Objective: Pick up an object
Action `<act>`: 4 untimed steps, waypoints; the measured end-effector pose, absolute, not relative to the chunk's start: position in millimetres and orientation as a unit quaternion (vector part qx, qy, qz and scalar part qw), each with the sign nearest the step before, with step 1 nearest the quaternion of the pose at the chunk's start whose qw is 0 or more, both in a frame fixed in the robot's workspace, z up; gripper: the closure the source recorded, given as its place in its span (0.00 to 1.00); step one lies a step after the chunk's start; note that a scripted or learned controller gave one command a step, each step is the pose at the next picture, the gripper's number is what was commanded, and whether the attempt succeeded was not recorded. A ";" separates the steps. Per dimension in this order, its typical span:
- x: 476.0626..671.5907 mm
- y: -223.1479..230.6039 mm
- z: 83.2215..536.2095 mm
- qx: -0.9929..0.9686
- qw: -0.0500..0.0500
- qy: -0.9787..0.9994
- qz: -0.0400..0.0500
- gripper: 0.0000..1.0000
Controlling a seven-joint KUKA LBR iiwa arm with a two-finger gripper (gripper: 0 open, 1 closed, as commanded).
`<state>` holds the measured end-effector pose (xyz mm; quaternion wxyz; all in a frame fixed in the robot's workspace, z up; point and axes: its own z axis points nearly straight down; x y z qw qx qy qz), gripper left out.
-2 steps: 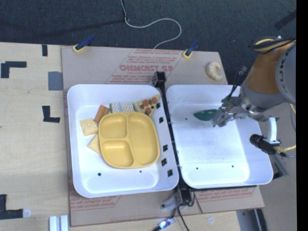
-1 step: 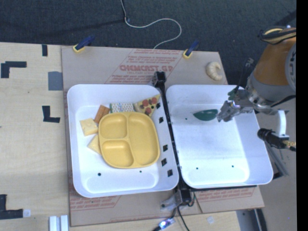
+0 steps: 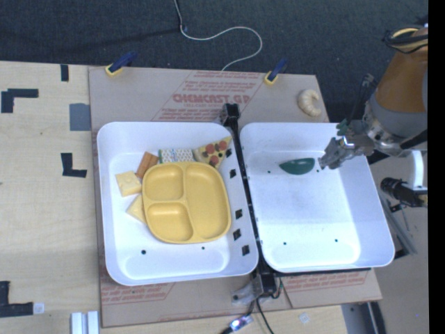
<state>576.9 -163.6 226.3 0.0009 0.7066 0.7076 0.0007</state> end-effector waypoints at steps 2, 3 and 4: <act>656.3 -97.9 219.8 0.706 0.000 0.709 0.000 1.00; 647.4 -98.1 233.5 0.707 0.000 0.707 0.000 1.00; 645.0 -97.0 214.2 0.707 0.000 0.707 -0.001 1.00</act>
